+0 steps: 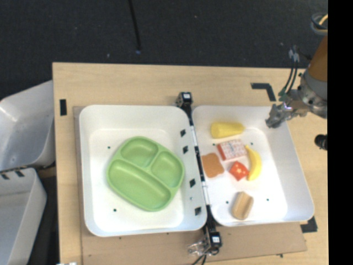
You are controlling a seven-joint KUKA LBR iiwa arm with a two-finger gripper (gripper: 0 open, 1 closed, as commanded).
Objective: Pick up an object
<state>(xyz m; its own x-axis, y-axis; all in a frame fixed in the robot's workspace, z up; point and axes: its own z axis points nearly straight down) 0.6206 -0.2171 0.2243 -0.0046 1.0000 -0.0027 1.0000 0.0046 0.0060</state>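
The right bin (278, 148) holds several toy foods: a yellow wedge (226, 129), a red-and-white patterned block (231, 148), a banana (253, 162), a small red piece (238, 170), a brown round piece (212, 164) and a tan cylinder (241, 205). My gripper (277, 116) hangs over the bin's upper right rim, up and to the right of the foods and apart from all of them. Nothing shows between its fingers.
The left bin (91, 148) holds a green divided plate (145, 173). A black clip (184, 99) sits at the top of the divider between the bins, and cables (201, 247) lie at its bottom. White containers (22, 131) stand off the bench at the left.
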